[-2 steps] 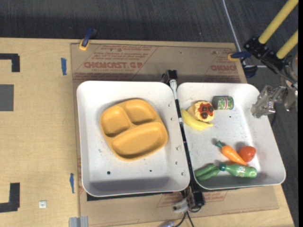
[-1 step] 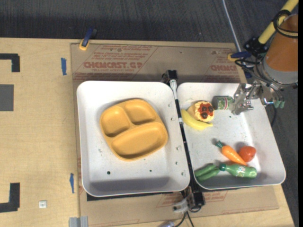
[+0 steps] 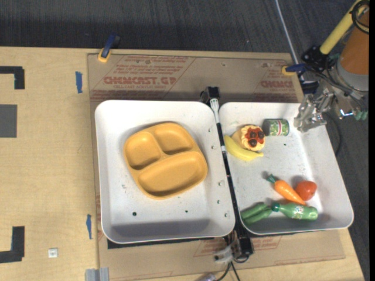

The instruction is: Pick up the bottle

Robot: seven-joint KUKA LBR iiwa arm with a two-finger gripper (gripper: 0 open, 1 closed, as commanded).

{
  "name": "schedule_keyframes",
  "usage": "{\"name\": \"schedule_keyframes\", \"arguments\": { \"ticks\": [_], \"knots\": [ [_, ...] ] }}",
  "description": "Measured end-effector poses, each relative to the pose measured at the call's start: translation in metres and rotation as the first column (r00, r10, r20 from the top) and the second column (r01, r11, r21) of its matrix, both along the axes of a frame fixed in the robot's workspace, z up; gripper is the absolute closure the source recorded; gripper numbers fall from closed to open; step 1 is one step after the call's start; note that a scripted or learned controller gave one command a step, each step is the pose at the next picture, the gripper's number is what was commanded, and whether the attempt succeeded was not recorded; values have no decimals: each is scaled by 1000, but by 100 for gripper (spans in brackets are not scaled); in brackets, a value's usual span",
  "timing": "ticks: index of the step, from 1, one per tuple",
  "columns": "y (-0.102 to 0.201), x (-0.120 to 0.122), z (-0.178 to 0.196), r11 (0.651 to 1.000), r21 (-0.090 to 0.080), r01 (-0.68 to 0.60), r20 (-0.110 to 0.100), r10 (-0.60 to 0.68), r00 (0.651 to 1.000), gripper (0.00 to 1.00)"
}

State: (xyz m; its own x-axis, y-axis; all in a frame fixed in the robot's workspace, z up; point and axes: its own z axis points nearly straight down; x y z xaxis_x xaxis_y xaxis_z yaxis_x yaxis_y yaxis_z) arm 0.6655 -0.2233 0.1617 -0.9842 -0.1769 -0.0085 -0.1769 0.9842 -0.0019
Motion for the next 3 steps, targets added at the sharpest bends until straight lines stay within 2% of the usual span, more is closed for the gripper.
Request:
{"name": "schedule_keyframes", "arguments": {
  "ticks": [1,2,3],
  "knots": [
    [1,2,12,1000,0,2,10,-2,1000,100],
    [0,2,21,884,-3,-468,-1,468,884,100],
    [1,4,32,885,-6,-465,8,465,885,100]
  ]
}}
